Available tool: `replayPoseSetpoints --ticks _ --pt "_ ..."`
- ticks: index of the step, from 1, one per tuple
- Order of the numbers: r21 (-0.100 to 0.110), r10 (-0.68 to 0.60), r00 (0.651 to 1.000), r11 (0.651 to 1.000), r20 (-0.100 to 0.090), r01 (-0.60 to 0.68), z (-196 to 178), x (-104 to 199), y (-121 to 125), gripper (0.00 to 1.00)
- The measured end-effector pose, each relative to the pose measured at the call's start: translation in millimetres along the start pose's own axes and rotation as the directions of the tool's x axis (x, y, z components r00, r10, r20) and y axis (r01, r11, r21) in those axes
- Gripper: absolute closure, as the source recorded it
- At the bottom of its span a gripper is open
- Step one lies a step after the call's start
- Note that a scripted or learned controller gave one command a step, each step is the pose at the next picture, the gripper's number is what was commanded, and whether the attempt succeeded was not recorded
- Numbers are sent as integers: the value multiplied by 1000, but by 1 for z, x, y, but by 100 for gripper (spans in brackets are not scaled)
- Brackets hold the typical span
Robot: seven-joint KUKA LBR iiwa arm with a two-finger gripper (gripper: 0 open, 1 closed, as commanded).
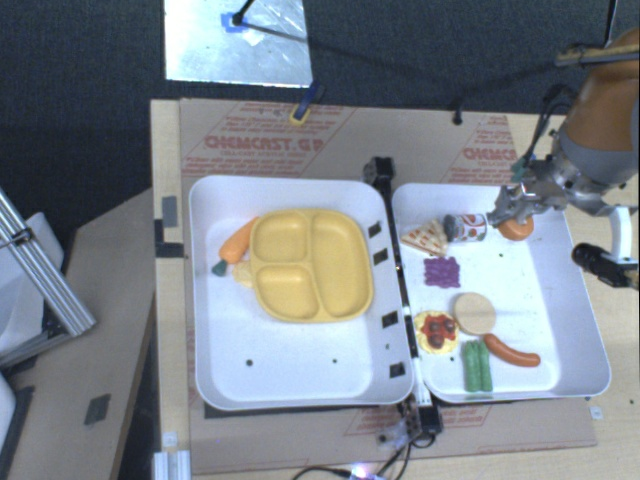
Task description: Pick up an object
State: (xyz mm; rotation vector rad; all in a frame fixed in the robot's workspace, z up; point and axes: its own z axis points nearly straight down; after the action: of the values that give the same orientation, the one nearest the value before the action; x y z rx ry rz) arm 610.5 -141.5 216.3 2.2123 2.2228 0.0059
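Observation:
My gripper [513, 206] hangs over the back of the right bin [560, 298], right above a small orange round piece [518, 230] and just right of a small can [466, 227] lying on its side. I cannot see anything held by it. A pizza slice [425, 236] lies left of the can. Nearer the front are a purple grape cluster [441, 271], a beige round disc [475, 313], a red and yellow food piece [436, 332], a sausage [512, 351] and green beans [477, 366].
The left bin [215, 348] holds a yellow divided plate [305, 265] with a carrot [237, 240] against its left edge. A black divider [397, 278] separates the two bins. A silver sheet [238, 28] lies beyond the bench.

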Motion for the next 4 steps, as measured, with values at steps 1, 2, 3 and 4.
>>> replayPoseSetpoints --ticks 1,2,3,4 --pt "3 0 1000 1000 -1 0 -9 0 1 100" --pt "5 -4 1000 1000 -3 4 -1 50 12 100" --pt "1 -6 1000 1000 -3 6 -18 103 38 100" --pt "5 4 1000 1000 0 -4 2 96 31 100"
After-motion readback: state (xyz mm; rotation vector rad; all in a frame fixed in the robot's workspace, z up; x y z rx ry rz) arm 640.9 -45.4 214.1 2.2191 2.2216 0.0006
